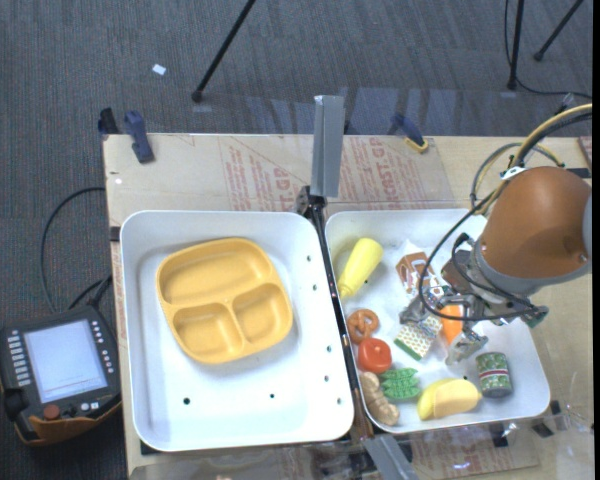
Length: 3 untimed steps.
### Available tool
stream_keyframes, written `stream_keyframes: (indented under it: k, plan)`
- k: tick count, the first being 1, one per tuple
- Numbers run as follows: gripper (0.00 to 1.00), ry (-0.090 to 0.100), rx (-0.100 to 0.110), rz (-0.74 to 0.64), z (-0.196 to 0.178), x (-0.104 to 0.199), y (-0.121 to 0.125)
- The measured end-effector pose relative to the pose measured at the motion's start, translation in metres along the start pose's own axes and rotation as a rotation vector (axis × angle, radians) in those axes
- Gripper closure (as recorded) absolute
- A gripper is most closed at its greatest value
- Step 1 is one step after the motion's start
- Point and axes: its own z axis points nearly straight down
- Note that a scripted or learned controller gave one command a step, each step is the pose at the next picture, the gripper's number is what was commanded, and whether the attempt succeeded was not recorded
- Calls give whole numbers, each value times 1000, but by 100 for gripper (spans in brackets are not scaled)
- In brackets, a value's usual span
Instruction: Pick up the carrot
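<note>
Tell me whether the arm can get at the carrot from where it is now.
Probably yes. The end effector sits right over the carrot, an orange piece between its parts. The waffle-like block and the green can crowd close, though.

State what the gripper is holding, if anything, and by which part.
It cannot be told: the gripper sits low over the carrot in the right bin, but the wrist hides the contact.

I work in a robotics lab. My teach pendant (60, 373) lies on grey carpet (70, 58) beside the clamped plywood tabletop (250, 173), and tripod legs (225, 43) stand behind it.
</note>
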Motion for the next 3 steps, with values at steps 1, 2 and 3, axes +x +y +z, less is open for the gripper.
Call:
stream_keyframes:
  k: [1,2,3]
  plan:
    - [100,-3,-3,5,-9,-2,1]
    - [100,-5,8,-24,-111,30,10]
    - [100,-6,8,69,-3,55,12]
